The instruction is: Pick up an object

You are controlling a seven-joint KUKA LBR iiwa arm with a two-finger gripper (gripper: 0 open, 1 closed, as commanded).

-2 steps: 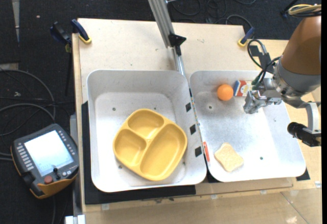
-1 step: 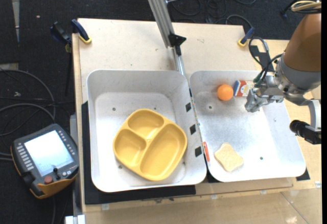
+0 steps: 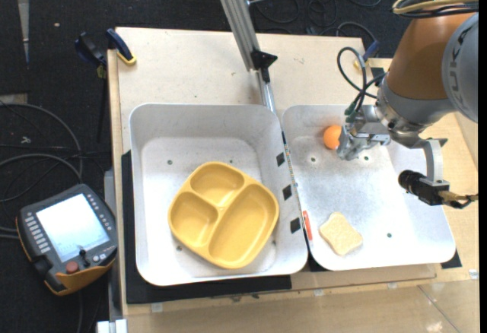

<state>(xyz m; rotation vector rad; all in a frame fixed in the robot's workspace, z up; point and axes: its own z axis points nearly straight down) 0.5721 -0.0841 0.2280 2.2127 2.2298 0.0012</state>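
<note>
While our end effector [image 3: 351,147] hung low in the right bin [image 3: 426,240], just beside the orange ball [image 3: 331,136], we judged it was lining up a grasp; we could not tell its opening. A bread slice [image 3: 340,233] lay nearer.

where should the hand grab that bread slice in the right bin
Grip the bread slice across its two flat side edges, coming straight down from above. It lies flat on the right bin floor, apart from the walls, so nothing crowds either side.
</note>
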